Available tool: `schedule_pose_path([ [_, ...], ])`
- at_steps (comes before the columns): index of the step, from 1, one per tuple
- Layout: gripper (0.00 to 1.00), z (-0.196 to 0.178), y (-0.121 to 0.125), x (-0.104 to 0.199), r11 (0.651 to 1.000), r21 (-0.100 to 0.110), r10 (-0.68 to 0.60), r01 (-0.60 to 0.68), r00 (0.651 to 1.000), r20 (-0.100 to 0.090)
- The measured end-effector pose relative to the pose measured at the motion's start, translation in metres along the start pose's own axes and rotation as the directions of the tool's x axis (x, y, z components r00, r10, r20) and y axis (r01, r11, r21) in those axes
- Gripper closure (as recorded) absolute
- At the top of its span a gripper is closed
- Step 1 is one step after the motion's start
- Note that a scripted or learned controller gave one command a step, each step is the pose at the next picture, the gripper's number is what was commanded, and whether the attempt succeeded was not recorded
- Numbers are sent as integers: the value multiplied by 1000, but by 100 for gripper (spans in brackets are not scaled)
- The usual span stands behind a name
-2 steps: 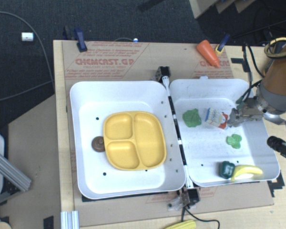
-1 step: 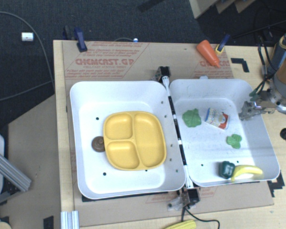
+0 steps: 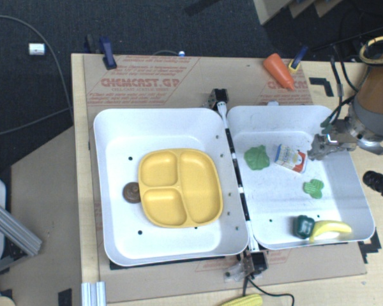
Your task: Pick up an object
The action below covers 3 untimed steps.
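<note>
Packet [image 3: 290,157] lies beside end effector [image 3: 319,146], green toys [image 3: 256,157] nearby.

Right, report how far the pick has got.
Done: the gripper has reached into the right bin, beside the small white packet. In hand: nothing visibly gripped. Left: the grasp and lift; the packet, both green pieces and the banana lie on the bin floor.
</note>
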<state>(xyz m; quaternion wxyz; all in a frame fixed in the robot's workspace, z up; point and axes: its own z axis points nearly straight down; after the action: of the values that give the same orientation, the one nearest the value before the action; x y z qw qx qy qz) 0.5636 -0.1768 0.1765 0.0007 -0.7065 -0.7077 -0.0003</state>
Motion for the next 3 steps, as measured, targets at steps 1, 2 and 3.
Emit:
schedule_pose_path([
  [1, 100, 8, 13, -30, 1000, -2, 2, -2, 1000, 3],
  [2, 100, -6, 14, -11, 1000, -3, 0, 0, 1000, 2],
  [3, 100, 21, 8, 8, 1000, 1, 1, -1, 1000, 0],
])
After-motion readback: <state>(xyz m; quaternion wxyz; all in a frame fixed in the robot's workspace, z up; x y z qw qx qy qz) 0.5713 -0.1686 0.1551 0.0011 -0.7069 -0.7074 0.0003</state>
